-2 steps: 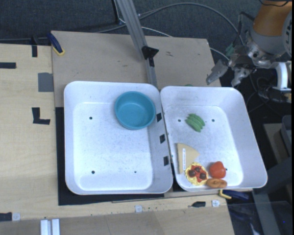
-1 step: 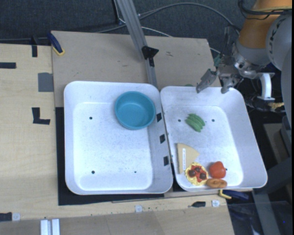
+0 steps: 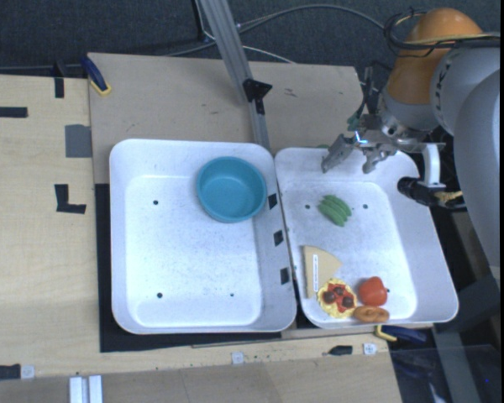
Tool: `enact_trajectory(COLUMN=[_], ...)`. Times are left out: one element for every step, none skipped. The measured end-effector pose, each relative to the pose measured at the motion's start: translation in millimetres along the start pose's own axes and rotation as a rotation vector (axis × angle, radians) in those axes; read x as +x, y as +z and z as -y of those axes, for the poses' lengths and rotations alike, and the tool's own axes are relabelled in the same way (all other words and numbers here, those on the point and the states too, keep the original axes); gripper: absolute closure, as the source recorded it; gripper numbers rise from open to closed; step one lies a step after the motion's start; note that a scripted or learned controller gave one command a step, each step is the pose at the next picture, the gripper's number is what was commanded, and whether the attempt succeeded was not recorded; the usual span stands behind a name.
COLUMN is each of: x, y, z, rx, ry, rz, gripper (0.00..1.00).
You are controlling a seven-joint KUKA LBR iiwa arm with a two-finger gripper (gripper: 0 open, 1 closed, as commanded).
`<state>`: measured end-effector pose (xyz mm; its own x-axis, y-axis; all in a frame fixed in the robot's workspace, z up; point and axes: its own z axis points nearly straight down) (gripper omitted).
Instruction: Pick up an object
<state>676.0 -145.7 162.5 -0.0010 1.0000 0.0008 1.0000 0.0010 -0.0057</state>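
My gripper (image 3: pixel 351 161) hangs over the far edge of the right bin (image 3: pixel 420 250), its two fingers spread apart with nothing between them. A green ridged object (image 3: pixel 335 209) lies on the bin floor just below and slightly left of the fingertips. At the near end of the same bin sit a tan wedge (image 3: pixel 317 267), a yellow piece with red spots (image 3: pixel 337 298), a red tomato-like object (image 3: pixel 372 290) and a small orange item (image 3: pixel 370 314). A blue bowl (image 3: pixel 231 189) stands in the far right corner of the left bin (image 3: pixel 151 250).
A grey slanted pole (image 3: pixel 235 57) crosses above the divide between the bins. Cables run over the dark surface behind the bench. The arm's grey body and orange band (image 3: pixel 437 40) fill the upper right.
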Motion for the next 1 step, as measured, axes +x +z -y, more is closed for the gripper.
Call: enact_trajectory(x=[4.2], y=[62.8], z=[4.0], rx=[0.000], ry=[0.000], rz=[0.000], gripper=[0.00])
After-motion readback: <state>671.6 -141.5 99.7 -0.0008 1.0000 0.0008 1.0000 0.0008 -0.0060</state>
